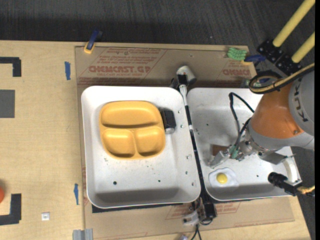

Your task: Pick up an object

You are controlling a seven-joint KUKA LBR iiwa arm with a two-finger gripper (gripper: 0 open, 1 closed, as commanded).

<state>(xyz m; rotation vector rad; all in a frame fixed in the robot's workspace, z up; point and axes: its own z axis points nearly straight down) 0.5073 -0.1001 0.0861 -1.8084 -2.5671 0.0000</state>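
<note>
A toy fried egg (223, 177), white with a yellow yolk, lies near the front wall of the right bin (215, 106). My gripper (216, 154) hangs low over that bin's floor, just above and behind the egg and a little to its left. Its fingers stand apart with nothing between them. The arm's orange band (274, 120) rises to the right of it. In the left bin (95, 149) sits a yellow divided plate (133, 129), with a small dark grey object (168, 120) against its right edge.
The two bins meet at a ridge (192, 139) running front to back. A black cable (239, 103) loops over the right bin behind the gripper. Cardboard (125, 64) lies under both bins. Yellow poles (299, 14) stand at the back right.
</note>
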